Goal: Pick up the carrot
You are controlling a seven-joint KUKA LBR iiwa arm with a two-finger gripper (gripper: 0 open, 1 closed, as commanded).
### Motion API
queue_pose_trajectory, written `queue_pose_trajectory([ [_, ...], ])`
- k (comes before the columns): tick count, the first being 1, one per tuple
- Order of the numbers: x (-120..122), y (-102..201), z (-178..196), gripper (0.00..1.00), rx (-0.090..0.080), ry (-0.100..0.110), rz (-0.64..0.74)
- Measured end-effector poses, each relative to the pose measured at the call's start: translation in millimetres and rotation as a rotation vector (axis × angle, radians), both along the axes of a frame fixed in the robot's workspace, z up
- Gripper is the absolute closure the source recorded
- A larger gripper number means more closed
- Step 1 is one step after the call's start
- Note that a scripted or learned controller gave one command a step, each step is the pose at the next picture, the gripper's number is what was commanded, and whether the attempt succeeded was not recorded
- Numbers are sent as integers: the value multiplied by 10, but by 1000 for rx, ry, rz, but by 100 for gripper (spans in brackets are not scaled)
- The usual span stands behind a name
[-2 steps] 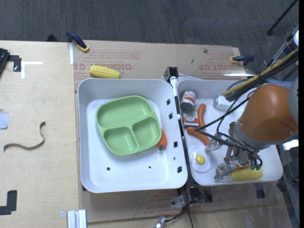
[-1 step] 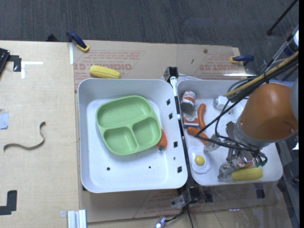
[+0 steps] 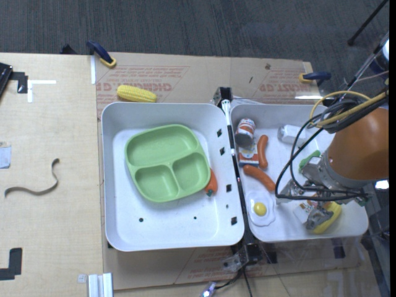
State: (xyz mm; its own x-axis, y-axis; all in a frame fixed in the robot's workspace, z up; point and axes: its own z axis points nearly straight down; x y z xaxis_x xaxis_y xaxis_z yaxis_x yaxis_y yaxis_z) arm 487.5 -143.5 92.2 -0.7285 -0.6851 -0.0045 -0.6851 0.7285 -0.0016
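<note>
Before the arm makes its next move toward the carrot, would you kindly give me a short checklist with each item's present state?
1. Small orange carrot visible in left white bin: ok.
2. Carrot clear of clutter: not ok, it lies against the green divided plate.
3. Gripper over the carrot: not ok, it hangs above the right white bin.
4. Finger state: cannot tell.
5. Lookalikes: orange sausages in right bin, not ok.
</note>
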Motion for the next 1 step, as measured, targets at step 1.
queue_pose_trajectory([
  [1, -42, 367, 14, 0, -10, 2, 243],
])
